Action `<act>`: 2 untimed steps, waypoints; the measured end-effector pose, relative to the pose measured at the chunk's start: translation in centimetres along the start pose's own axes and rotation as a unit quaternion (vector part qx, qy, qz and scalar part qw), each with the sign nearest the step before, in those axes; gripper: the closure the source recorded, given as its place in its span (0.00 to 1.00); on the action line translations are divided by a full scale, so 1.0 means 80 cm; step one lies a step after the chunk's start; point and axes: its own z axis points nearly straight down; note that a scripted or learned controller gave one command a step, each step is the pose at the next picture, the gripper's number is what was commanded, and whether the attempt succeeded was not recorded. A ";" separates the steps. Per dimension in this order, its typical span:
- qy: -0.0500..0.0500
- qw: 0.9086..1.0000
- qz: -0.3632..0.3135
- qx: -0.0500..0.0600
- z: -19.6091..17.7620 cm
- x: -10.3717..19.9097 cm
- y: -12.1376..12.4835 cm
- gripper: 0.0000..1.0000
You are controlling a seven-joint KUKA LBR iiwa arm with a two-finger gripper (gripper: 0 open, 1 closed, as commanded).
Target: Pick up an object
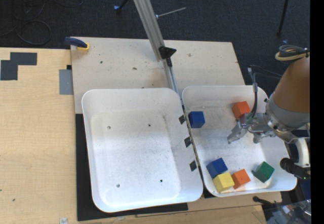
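The right bin (217, 94) holds several cubes. An orange cube (241, 109) lies near its back right, and a blue cube (196, 119) sits by the divider. At the front lie a second blue cube (217, 166), a yellow cube (223, 182), another orange cube (241, 178) and a green cube (264, 171). My gripper (242, 132) hangs over the middle right of this bin, just in front of the back orange cube, with its fingers pointing left. Nothing shows between them.
The left bin (101, 101) stands beside the right one, with black clips (186, 141) along the shared edge. A slanted aluminium post (150, 20) rises behind the bins. A small blue and yellow clamp (77, 43) sits at the bench's back left corner.
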 end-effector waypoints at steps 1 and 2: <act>0.000 1.000 0.001 -0.001 0.065 -0.007 0.009 0.00; 0.000 1.000 0.001 -0.003 0.101 -0.006 0.010 0.00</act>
